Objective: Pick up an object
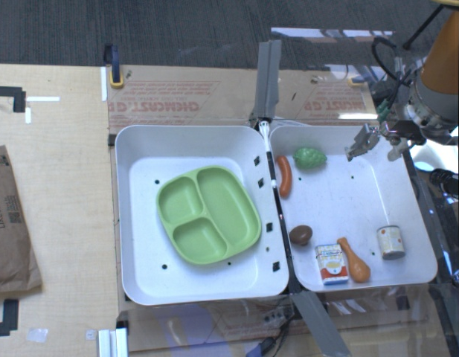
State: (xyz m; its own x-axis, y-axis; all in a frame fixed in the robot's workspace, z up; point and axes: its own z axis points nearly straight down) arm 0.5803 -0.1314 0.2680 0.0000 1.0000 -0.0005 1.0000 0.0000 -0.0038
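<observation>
The bench point(50, 125) is carrying two white bins; the left bin point(132, 199) is holding a green divided plate point(208, 214). Right of that plate, the right bin point(415, 274) is holding a sausage point(284, 175), a green leafy toy point(309, 158), a small carton point(332, 265) with unreadable print, a can point(390, 242), an orange drumstick-shaped toy point(353, 259) and a brown lump point(300, 234). The end effector point(379, 146) is hanging spread over the right bin's far edge, grasping nothing.

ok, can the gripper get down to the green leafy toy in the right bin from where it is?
Probably yes: the gripper hangs over the right bin's far edge, and the green leafy toy lies uncovered beside it, apart from the orange sausage.
</observation>
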